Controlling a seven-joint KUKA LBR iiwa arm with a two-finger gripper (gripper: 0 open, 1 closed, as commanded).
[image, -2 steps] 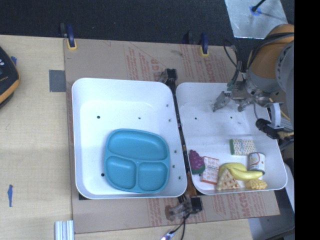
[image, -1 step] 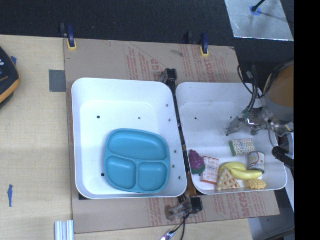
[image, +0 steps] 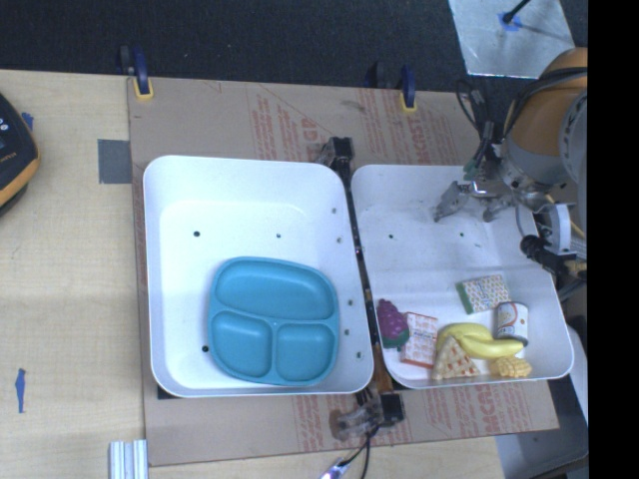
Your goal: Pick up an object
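Toy food lies clustered in the front of the right bin: a yellow banana, a waffle-like wedge, a corn piece, a small can, a green patterned square, purple grapes and a red-and-white packet. My gripper hangs over the bin's far right part, well behind that cluster. Its fingers are spread open with only white bin floor between them. The grey arm with its orange band comes in from the right.
The left bin holds a blue divided plate near its front. Both bins rest on a cardboard sheet held by blue clamps. A yellow-and-black device sits at the bench's left edge.
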